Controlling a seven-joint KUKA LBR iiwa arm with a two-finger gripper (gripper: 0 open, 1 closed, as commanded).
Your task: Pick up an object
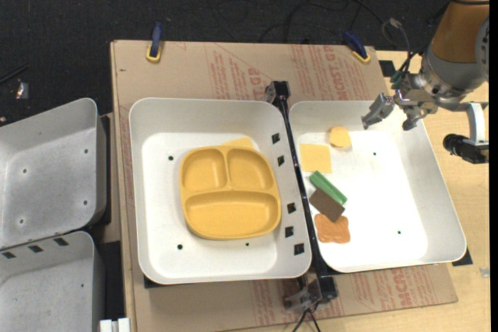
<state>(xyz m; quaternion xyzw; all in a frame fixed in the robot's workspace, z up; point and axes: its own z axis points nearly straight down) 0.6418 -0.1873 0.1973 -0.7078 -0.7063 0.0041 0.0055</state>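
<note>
Objects sit along the left side of the right bin (405, 190): a round yellow piece (339, 138) farthest, a flat yellow square (316, 158), a green block (327, 186) touching a brown block (326, 204), and an orange piece (333, 228) nearest. We see the gripper (394, 112) over the right bin's far right corner, jaws spread apart, nothing between them, well apart from the objects. The left bin (156, 167) holds a yellow divided tray (230, 192).

Brown cardboard-topped bench (202, 66) bearing two white bins, left (148, 190) and right (436, 198), side by side.
</note>
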